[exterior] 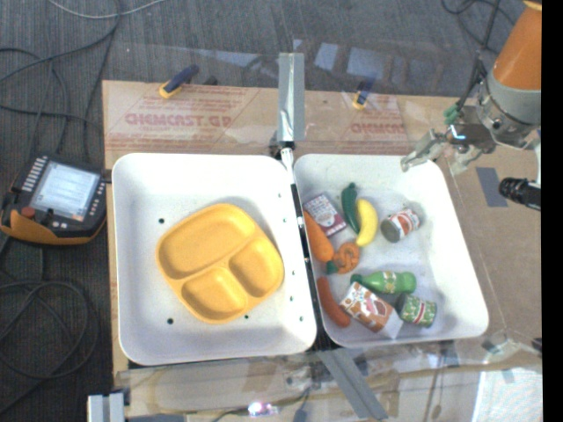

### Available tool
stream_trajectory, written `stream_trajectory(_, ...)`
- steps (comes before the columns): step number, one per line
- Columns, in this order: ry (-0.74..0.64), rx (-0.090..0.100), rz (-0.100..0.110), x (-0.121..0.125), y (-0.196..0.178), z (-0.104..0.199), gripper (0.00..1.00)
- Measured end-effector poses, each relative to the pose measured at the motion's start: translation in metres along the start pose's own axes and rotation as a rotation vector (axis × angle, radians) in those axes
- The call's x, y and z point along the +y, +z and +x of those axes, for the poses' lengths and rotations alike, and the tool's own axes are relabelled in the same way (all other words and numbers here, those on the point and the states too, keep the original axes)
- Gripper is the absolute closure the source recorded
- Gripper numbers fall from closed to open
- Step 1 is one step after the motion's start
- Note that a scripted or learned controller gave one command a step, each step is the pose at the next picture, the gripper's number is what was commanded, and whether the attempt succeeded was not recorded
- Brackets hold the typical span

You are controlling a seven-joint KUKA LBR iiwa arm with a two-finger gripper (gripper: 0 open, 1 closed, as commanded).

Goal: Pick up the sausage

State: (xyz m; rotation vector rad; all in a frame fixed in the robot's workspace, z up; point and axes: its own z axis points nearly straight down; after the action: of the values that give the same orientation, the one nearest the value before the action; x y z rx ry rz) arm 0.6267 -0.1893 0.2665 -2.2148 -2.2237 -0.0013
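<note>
Currently the tool (433, 150) hovers at the upper right of the frame, over the far right rim of the right bin (466, 262), with the orange-banded arm (519, 51) above it. Its fingers spread wide and hold nothing. The sausage (332, 301) lies in the lower left part of the right bin, close against the divider wall, just below the orange carrot (318, 238) and touching the red carton (367, 308). From the tool it lies down and to the left, well apart. Its long axis runs from upper left to lower right. A grasp likely calls for fingers set across that axis.
</note>
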Motion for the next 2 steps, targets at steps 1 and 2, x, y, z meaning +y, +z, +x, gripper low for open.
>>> stream_trajectory(1,-0.065,-0.003,0.002,0.013,0.119,0.043,0.0)
stream_trajectory(2,-0.22,-0.012,-0.026,-0.037,0.172,0.088,0.0)
